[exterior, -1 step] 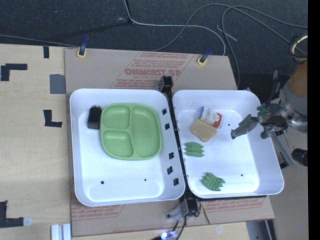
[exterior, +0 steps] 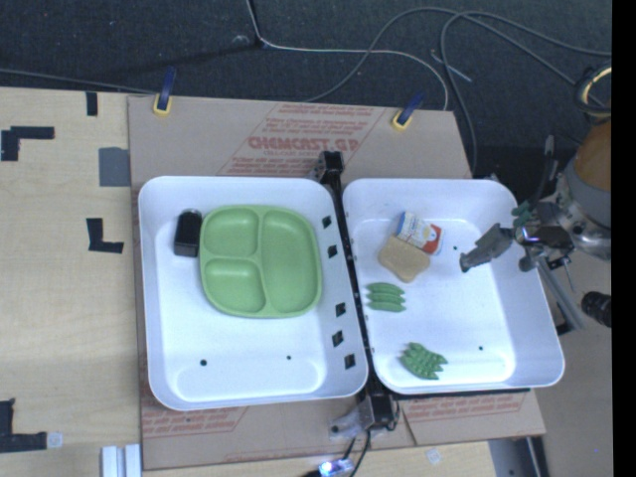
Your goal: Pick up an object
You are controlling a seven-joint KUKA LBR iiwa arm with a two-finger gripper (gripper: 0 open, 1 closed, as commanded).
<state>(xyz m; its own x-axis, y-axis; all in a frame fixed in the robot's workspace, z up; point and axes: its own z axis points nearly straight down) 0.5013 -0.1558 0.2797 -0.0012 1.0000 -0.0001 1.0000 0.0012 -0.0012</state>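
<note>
The right bin (exterior: 517,351) holds a tan bread-like block (exterior: 403,259) with a small white, red and blue carton (exterior: 418,232) leaning at its far side. In front of them lie a green pea pod (exterior: 386,297) and a green leafy piece (exterior: 423,362). My gripper (exterior: 473,256) hangs over the right part of this bin, slanting down and left from the wrist at the bin's right rim. It is a short way right of the tan block and apart from it. Nothing shows in the gripper.
The left bin (exterior: 169,346) holds a green divided plate (exterior: 261,261) and a small black object (exterior: 187,234) at the plate's left. A black divider (exterior: 343,266) runs between the bins. Cables lie on the dark floor beyond the bench.
</note>
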